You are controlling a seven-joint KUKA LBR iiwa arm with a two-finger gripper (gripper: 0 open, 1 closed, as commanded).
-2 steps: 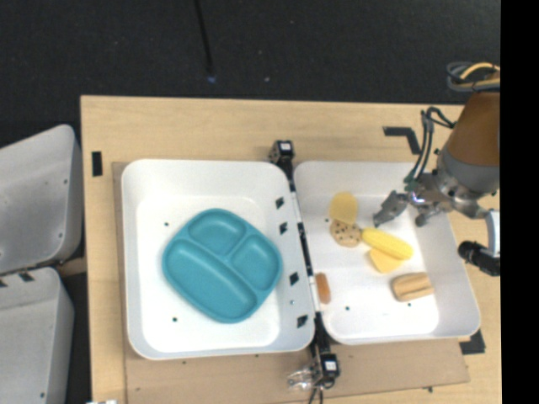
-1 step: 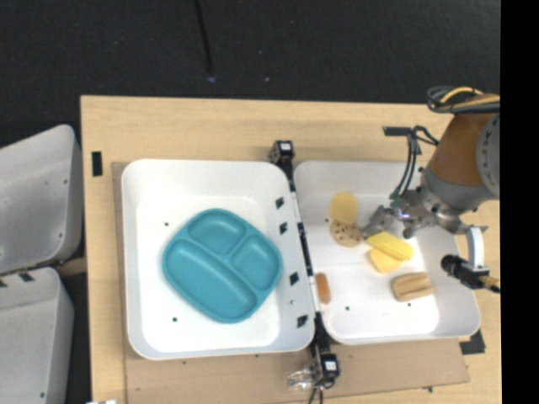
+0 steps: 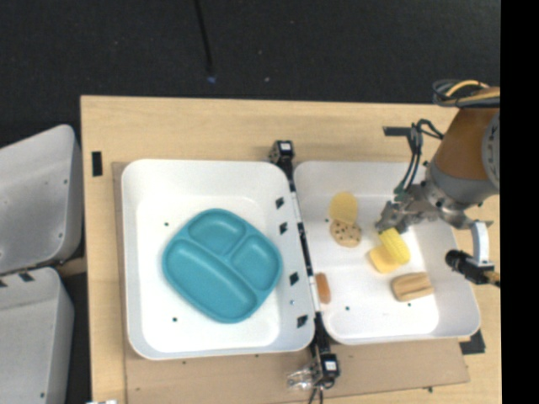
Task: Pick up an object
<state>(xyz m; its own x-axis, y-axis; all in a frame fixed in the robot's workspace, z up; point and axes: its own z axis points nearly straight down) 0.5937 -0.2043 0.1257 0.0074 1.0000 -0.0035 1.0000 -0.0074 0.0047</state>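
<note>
hovering gripper (image 3: 396,219) just above yellow corn (image 3: 389,250) in right bin (image 3: 455,322); we can't tell jaws' state; looks light, stiff, slippery, so we'd grip across its middle.

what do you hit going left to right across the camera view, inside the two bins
teal divided tray in the left bin → small orange sausage-like piece at the right bin's left edge → round cookie → yellow corn piece → tan bread-like piece
</note>
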